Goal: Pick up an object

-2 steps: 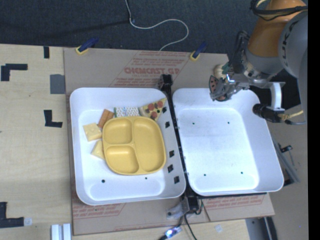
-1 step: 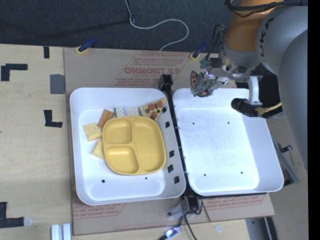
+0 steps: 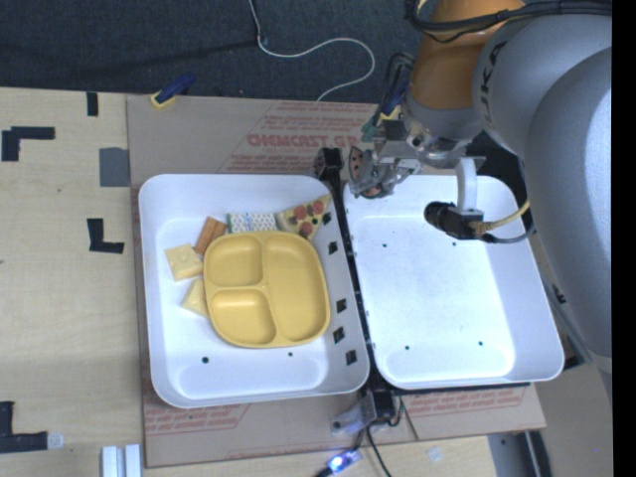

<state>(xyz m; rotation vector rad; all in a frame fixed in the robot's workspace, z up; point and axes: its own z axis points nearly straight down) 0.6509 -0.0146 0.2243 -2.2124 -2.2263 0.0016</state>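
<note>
A yellow divided plate lies in the left bin. Along its far and left edges sit small toy foods: a tan square cracker, an orange-brown strip, a speckled pale piece and a pizza-like wedge. Another pale piece pokes out from under the plate's left side. My gripper hangs over the far end of the divider between the bins, just right of the wedge. Nothing is visibly held in it.
The right bin has a bare white floor. A black cable fitting juts over its far part. The arm's grey body covers the right side. Cardboard lies under both bins.
</note>
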